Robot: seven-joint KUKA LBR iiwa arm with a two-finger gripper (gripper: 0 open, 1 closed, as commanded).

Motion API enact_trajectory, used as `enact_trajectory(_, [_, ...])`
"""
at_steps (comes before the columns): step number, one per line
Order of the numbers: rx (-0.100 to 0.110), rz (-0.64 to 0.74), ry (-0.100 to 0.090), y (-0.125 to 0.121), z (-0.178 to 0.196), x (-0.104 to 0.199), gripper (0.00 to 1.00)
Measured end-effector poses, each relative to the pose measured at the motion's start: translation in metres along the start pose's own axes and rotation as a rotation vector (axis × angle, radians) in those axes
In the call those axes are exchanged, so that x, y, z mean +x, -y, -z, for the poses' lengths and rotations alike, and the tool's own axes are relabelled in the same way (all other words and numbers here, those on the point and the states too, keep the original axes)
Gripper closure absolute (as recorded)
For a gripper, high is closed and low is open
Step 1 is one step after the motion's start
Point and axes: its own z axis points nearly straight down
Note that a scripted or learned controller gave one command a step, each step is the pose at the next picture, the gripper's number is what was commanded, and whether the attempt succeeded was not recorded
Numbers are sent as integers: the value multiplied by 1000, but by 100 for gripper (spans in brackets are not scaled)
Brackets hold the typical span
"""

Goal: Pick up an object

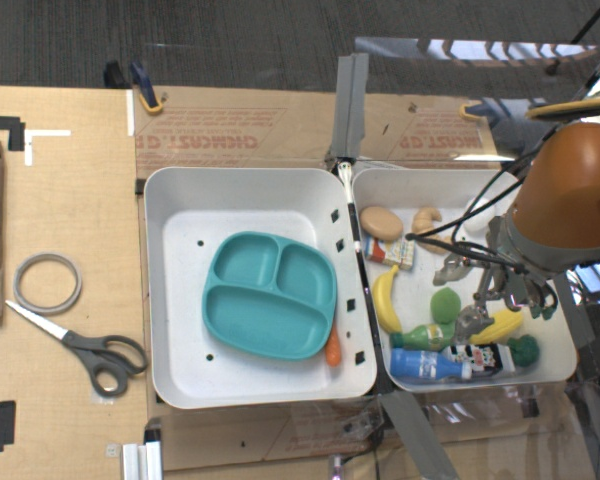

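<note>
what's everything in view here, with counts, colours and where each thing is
left bin: 1, white, left of the pair
divided plate: 1, teal, in the left bin
carrot: 1, orange, left bin by the plate's right edge
right bin: 1, white, right of the pair
bananas: 2, yellow, right bin; second by the gripper
bottle: 1, blue, right bin's front
bread roll: 1, tan, right bin's back
scissors: 1, grey handles, bench at left
tape roll: 1, grey, above the scissors
arm: 1, grey and orange, over the right bin
gripper: 1, metal, low in the right bin
</note>
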Motion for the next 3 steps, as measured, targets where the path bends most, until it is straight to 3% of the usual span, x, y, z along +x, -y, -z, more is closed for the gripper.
enact_trajectory(1, [2,60,4,14,-61,-90,0])
enact_trajectory(2, [2,153,5,50,-61,-43,0])
enact_trajectory(3, [15,299,32,-8,-54,2,0])
